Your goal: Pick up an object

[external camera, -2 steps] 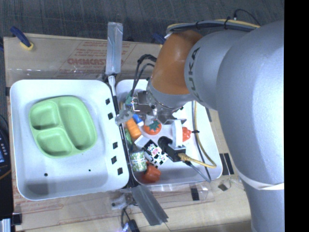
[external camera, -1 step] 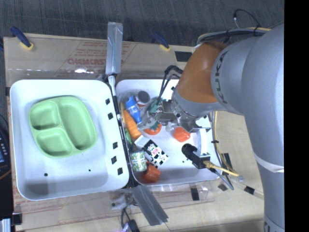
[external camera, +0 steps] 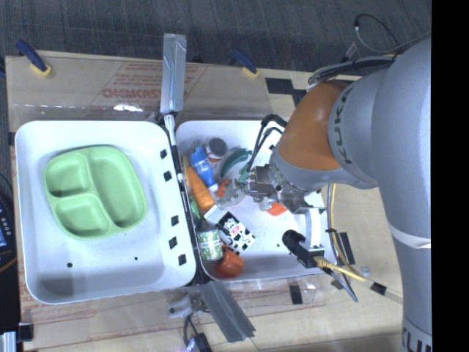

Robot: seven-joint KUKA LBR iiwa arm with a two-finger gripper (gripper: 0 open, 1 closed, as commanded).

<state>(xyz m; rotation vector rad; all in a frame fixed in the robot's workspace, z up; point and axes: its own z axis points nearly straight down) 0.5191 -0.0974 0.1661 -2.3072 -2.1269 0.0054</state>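
The gripper is shown lowered into the right-hand bin, at the end of the grey arm with its orange band. Whether anything is clamped by it cannot be told, since the tool's tip is masked by the wrist body and by the clutter beneath it.

The candidate objects are heaped directly beneath the tool and on the side of it away from the arm. An orange carrot-shaped toy and a blue-and-white packet are seen just beyond the tip. A black-and-white patterned block, a green can and a red item are placed off to one side of the tool, toward the bench's near edge. A small orange piece is seen under the wrist.

No object is visibly lifted. The pick is judged not yet accomplished: grasp and lift appear to be left. A green divided tray is seen in the far bin, well apart from the tool.
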